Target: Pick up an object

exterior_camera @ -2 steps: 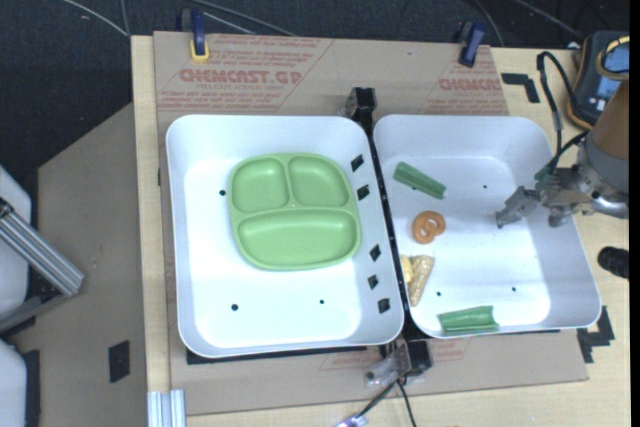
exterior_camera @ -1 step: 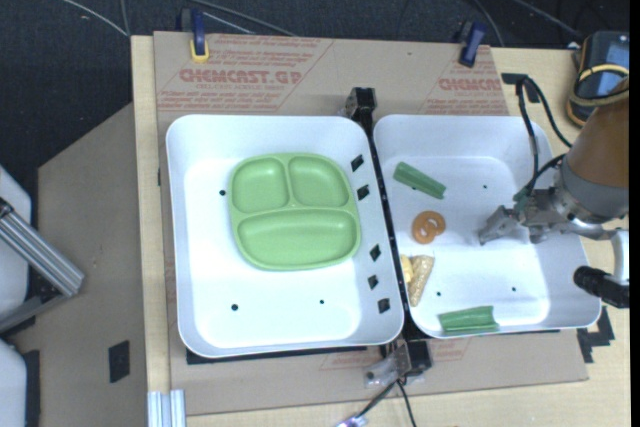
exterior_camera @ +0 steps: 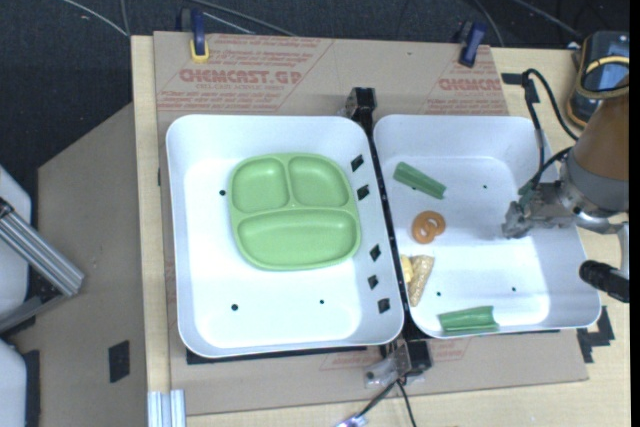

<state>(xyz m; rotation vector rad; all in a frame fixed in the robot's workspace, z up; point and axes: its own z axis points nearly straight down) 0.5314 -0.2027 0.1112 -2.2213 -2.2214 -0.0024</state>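
Surveying from largest to smallest: the bench point(exterior_camera: 300, 65) carries two shallow white bins side by side. The left bin point(exterior_camera: 200, 305) holds a green divided plate point(exterior_camera: 295, 212), lying flat near its middle. The right bin point(exterior_camera: 520, 275) holds four small items, well apart from one another: a green block point(exterior_camera: 419, 181) toward the far side, a green bar point(exterior_camera: 467, 319) by the near rim, a tan wedge point(exterior_camera: 418, 275) beside the divider, and an orange ring point(exterior_camera: 429, 227) between block and wedge. The arm point(exterior_camera: 600, 165) reaches over the right bin's right side, with the gripper point(exterior_camera: 520, 220) low above bare floor and nothing visibly between its tips; whether it is released or clenched cannot be told. Judgement: the ring is the nearest candidate. It looks light and stiff, probably smooth, and may slide on the white floor. Pinching across its outer edge, or one side of the loop, seems soundest.
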